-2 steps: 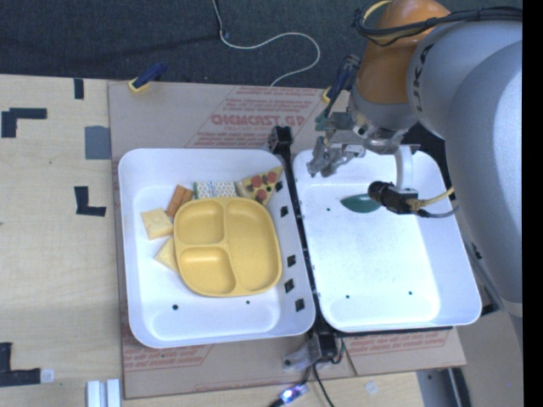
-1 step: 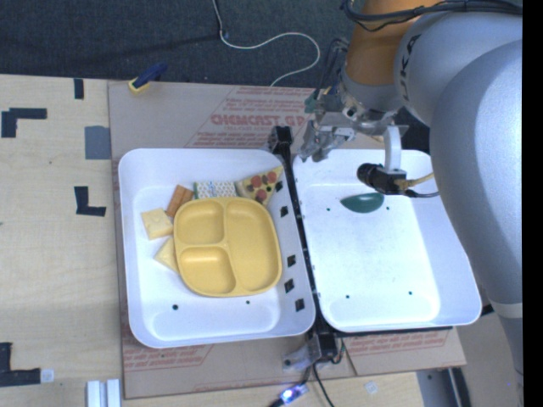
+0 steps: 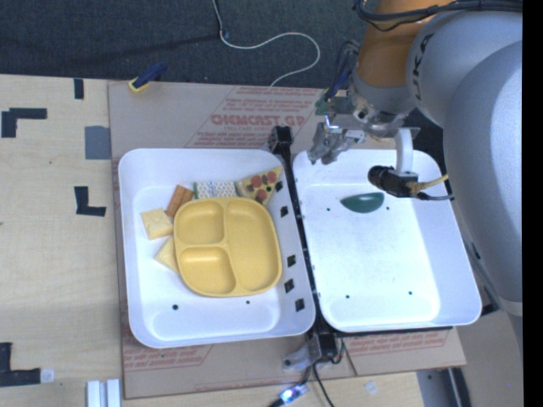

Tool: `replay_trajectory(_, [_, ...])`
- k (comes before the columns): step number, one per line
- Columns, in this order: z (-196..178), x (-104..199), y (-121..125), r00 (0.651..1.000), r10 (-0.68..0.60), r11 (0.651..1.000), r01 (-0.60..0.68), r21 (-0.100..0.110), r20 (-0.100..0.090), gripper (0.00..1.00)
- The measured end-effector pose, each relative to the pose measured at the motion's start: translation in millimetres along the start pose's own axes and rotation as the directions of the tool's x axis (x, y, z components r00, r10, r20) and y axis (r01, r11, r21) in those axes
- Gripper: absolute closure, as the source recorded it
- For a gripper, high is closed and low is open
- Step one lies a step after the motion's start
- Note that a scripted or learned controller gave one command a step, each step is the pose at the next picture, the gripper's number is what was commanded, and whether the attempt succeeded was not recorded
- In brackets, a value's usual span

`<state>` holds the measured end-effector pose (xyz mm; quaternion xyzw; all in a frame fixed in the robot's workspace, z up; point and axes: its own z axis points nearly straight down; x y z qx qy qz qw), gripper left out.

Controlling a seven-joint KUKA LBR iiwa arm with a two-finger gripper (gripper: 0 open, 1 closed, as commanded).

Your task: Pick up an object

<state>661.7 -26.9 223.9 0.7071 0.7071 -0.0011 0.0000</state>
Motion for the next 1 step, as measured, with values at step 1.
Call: replay_trajectory(1, [10.1,8.8,-0.3,1.0,-0.001,1.0,0.001,0.001,0.0,1.0])
